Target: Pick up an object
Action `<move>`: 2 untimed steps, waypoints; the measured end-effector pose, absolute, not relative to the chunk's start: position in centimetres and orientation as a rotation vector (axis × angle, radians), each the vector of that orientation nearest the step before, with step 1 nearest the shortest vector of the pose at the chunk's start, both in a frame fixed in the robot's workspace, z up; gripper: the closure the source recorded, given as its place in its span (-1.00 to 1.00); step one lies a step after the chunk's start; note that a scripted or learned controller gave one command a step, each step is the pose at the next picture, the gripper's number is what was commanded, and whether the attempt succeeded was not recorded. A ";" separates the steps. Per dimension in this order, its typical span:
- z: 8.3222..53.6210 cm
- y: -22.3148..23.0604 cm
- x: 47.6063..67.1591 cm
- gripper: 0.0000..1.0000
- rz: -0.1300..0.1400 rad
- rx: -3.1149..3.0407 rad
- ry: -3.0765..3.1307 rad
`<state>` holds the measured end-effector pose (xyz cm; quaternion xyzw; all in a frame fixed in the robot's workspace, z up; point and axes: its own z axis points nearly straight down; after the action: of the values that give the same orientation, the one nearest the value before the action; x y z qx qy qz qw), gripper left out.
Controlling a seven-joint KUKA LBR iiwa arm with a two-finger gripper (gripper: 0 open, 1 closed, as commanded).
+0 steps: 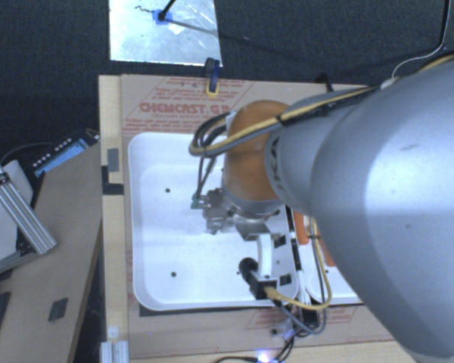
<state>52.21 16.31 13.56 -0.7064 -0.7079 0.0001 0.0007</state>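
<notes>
One grey arm [378,203] reaches from the right over the left white bin [155,225], its gripper [212,218] low near the bin's middle. No object is distinguishable beneath it. Likely mid-descent; next, locating a target.

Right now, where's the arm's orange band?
In the camera view, the orange band sits above the left bin, near its right side, just below the cardboard sheet.
</notes>
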 end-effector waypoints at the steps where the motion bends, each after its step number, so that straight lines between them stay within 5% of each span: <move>1: 24.5 14.3 52.9 1.00 -0.016 -2.224 -2.228; 2: 24.9 14.5 52.8 1.00 -0.006 -2.216 -2.229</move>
<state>52.82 14.45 24.92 -0.7050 -0.7092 -0.0019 -0.0007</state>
